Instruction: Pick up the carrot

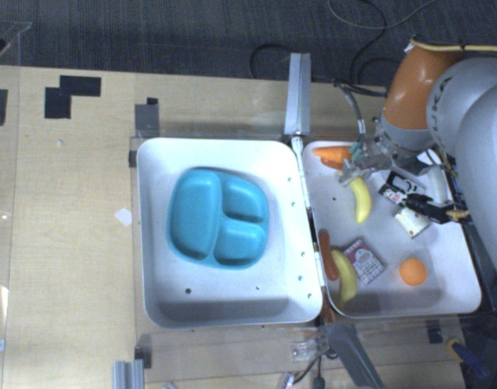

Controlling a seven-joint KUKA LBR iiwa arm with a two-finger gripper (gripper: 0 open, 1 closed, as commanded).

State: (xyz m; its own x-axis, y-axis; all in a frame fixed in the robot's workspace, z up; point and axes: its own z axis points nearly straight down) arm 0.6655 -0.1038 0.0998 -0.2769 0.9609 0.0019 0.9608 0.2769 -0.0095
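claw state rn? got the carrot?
Claw: open or shut cannot be told; it sits right beside the carrot at the right bin's far-left corner; no visible hold.

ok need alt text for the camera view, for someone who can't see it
A grey robot arm reaches in from the right, its gripper beside a carrot at the far end of the right white bin, which also holds two bananas, an orange and a sausage. The left bin holds a blue divided tray.
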